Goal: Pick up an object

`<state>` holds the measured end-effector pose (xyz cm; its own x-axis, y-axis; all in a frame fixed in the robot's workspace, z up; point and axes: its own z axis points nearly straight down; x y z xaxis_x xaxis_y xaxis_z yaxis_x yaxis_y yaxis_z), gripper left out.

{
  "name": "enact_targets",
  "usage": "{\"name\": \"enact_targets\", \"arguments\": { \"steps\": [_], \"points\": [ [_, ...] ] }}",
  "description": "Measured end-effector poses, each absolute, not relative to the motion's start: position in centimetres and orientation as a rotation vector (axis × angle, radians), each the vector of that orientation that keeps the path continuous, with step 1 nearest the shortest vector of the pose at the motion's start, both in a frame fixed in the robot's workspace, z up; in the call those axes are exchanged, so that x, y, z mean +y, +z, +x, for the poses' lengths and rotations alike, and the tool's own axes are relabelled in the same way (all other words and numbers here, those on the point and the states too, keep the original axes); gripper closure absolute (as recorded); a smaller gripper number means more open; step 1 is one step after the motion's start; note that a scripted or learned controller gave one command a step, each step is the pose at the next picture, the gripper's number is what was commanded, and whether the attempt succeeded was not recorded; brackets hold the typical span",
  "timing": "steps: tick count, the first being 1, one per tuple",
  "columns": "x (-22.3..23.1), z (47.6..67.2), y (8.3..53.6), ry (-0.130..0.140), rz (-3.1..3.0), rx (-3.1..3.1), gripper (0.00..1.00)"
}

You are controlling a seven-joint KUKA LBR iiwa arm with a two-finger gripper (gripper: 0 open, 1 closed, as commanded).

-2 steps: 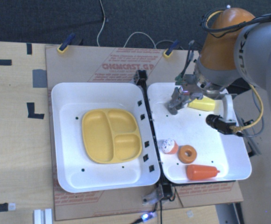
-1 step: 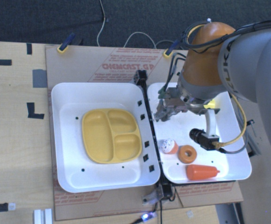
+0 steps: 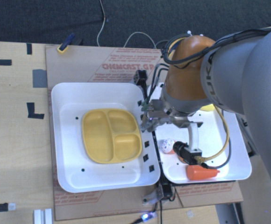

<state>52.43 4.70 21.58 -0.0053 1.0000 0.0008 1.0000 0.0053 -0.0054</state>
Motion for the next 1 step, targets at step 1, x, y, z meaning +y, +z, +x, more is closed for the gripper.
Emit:
{"name": "enact_targets", "arguments": {
  "steps": [1],
  "points": [
    [10.20, 49.40, 21.51, 0.004, -2.210, -2.226, 1.00]
  ]
}}
